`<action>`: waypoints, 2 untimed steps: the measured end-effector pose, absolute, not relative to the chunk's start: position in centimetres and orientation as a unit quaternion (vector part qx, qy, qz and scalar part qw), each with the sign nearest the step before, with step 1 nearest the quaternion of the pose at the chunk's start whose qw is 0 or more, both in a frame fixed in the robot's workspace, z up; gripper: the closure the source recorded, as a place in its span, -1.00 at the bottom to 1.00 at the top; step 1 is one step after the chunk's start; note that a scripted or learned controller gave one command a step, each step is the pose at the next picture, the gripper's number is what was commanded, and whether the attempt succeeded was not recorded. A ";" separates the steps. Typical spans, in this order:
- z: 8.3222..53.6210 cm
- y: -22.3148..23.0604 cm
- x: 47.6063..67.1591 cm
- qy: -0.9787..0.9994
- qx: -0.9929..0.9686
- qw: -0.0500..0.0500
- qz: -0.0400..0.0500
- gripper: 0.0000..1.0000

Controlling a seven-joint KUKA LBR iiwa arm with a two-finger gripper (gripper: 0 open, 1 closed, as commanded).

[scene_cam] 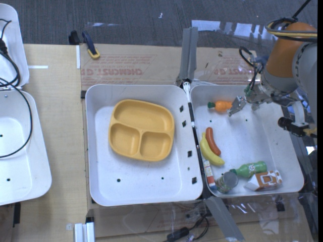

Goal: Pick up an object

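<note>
My gripper [245, 107] hangs low over the back of the right bin [282, 150], open, with nothing between its fingers. A small orange carrot [221, 105] with a green top lies just left of the nearer fingertip [235, 106], apart from it. Toward the bin's left side a red sausage [212, 140] rests against a yellow banana [212, 153]. At the front lie a green bottle [251, 169], an orange-and-white carton [265, 180] and a grey can [227, 181].
The left bin [101, 175] holds a yellow divided plate [142, 130]. A thin tube [208, 174] lies along the right bin's left wall. The grey arm with its orange band [285, 52] stands over the bin's back right corner.
</note>
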State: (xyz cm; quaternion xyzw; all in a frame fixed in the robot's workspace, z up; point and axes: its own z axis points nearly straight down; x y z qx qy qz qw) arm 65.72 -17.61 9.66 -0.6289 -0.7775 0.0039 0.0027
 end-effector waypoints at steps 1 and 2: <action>9.0 -13.4 65.9 -0.775 -0.632 0.001 0.001 -1.00; 9.7 -13.5 65.6 -0.775 -0.632 0.006 0.005 1.00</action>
